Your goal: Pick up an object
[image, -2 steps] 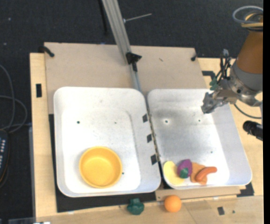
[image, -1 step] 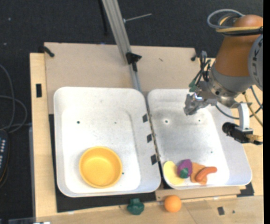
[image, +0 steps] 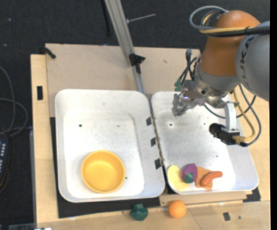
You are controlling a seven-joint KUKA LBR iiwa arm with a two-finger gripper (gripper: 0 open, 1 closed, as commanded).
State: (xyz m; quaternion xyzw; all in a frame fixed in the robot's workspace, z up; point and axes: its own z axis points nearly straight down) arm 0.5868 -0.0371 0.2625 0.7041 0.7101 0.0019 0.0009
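Orange-banded arm [image: 225, 42] hangs over the right bin [image: 244, 169], its gripper [image: 180, 104] near the far left corner, well apart from anything worth grabbing. Whether the jaws are spread or pressed together cannot be told from here. The targets sit bunched in the near corner: a yellow piece [image: 173, 174], a purple toy [image: 190, 170] and an orange carrot [image: 209, 177], all touching. Risk is plain: a descent here meets bare plastic, and over that cluster the jaws could nudge neighbours and slip off. The yellow bowl [image: 103, 171] sits alone in the left bin [image: 71, 104].
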